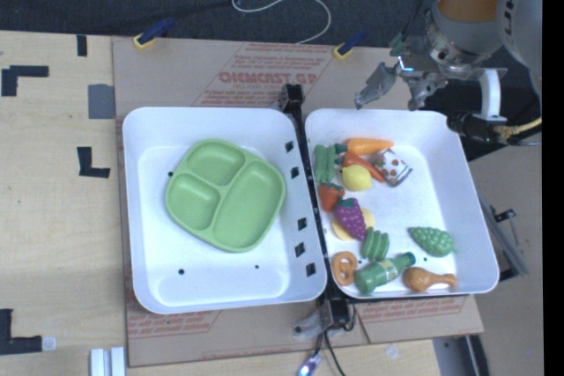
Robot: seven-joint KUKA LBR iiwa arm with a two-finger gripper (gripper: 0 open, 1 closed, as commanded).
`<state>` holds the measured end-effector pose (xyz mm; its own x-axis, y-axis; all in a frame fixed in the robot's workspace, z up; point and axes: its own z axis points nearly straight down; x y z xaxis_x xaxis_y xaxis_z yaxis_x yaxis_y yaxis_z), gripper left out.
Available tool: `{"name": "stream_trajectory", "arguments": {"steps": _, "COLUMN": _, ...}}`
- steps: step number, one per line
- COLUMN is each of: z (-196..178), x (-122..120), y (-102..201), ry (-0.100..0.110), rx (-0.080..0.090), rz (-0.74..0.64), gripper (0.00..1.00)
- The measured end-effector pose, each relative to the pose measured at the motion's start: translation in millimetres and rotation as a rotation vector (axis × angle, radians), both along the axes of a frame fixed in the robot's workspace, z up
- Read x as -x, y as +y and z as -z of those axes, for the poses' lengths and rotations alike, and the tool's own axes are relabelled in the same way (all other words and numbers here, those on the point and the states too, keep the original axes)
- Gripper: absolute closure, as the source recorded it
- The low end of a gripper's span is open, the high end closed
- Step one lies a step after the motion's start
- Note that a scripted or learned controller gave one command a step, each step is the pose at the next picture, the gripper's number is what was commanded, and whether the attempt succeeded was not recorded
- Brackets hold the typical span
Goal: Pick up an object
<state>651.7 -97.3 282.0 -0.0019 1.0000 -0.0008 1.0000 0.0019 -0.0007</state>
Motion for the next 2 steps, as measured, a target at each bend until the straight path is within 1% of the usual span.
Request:
{"name": "stream_trajectory", "arguments": {"steps": 1, "z": -191.4, "x": 30.0, "y": -12.9, "ry": -0.02, "rx": 0.003, "rz": 0.001, "gripper": 0.0}}
{"name": "stream_trajectory", "arguments": {"steps": 2, "z": -189.6, "x": 29.2, "y": -11.0, "ry": -0.001, "rx": 0.002, "rz": -0.001, "gripper": 1.0}}
